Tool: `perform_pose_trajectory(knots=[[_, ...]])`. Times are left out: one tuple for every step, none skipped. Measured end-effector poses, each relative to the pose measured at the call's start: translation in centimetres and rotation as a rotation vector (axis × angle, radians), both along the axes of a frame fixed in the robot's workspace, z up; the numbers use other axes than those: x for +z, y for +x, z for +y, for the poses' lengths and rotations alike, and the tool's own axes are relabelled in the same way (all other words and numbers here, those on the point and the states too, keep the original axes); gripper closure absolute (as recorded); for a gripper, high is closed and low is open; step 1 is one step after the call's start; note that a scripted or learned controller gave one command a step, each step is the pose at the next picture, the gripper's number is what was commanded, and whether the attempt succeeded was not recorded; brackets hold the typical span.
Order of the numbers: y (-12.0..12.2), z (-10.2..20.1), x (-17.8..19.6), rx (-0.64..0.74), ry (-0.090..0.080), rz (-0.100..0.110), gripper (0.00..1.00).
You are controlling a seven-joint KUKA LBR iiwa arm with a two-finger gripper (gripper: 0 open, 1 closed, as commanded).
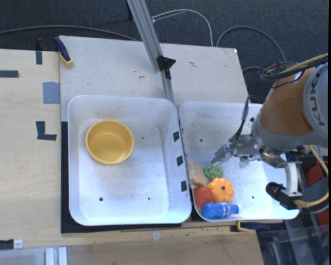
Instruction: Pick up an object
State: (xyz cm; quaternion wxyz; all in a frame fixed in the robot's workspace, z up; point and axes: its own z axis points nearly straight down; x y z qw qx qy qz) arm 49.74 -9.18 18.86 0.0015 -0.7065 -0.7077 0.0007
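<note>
Claw [219, 158] low in right white bin [209, 117], just above small green leafy object [213, 171]; finger state cannot be told. Yellow plastic bowl [110, 142] in left bin [121, 203].

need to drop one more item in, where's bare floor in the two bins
Left bin: free right of and below the yellow bowl. Right bin: its far half is bare. Crowded at its near left corner: orange pumpkin, red piece, blue bottle, green piece, gripper just above.

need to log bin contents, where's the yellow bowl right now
The yellow bowl sits in the left white bin, toward its upper-left part, apart from the toy food clustered in the right bin.
</note>
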Motion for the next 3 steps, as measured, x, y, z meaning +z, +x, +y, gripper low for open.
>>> perform_pose_trajectory(knots=[[0.0,0.0,0.0,0.0,0.0,0.0,0.0],[0.8,-0.2,-5.6,-0.001,0.0,0.005,0.0],[0.9,-0.2,-10.0,-0.001,-0.003,-0.004,0.0]])
